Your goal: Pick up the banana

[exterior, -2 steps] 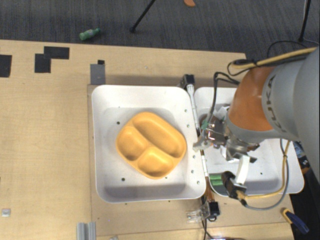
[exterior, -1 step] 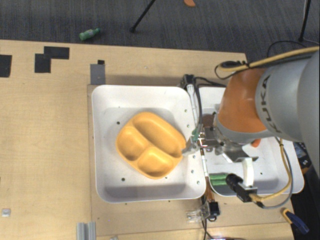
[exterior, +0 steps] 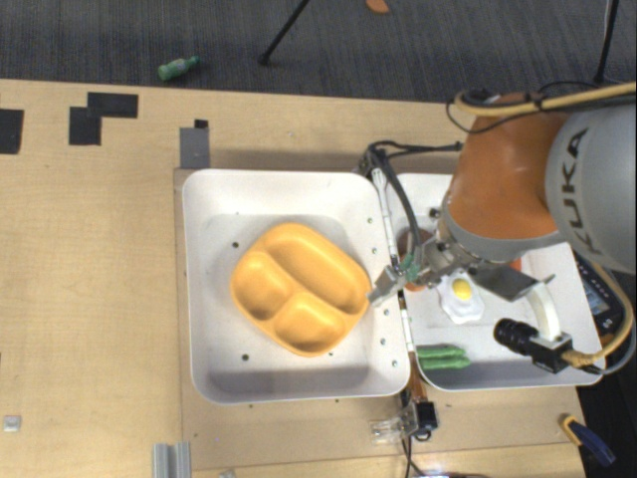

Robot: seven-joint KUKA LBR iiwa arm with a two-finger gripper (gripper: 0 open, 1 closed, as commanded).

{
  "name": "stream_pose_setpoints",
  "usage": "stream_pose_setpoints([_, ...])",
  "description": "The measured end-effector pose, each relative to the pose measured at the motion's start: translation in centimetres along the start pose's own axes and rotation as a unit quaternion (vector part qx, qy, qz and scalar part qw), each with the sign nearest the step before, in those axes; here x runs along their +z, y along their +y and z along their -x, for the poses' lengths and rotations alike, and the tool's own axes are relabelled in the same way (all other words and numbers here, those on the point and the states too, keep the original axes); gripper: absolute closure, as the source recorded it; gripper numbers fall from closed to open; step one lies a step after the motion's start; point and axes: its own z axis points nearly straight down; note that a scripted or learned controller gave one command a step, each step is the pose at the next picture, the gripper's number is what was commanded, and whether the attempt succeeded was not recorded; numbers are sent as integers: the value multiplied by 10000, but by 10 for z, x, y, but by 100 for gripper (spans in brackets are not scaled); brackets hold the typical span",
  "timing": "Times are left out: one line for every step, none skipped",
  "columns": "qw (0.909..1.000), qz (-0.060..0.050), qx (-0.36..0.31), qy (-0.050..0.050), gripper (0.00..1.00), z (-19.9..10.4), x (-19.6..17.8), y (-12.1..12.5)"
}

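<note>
Where arm [exterior: 518,182] looms, right bin [exterior: 518,371] half-hidden

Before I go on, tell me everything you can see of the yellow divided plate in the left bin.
The yellow plate lies flat and upright on the floor of the left bin, turned at a slant, nearer the bin's right wall. It looks like smooth, glossy plastic, rounded at the corners, with three hollow compartments split by raised ridges. Nothing lies in the compartments. Its right edge sits close to the gripper at the divide between the bins; whether they touch I cannot tell.
</note>
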Motion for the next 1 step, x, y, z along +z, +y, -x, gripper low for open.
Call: stream_pose_setpoints([9985, -7, -550, -1, 0, 53, 25, -2])
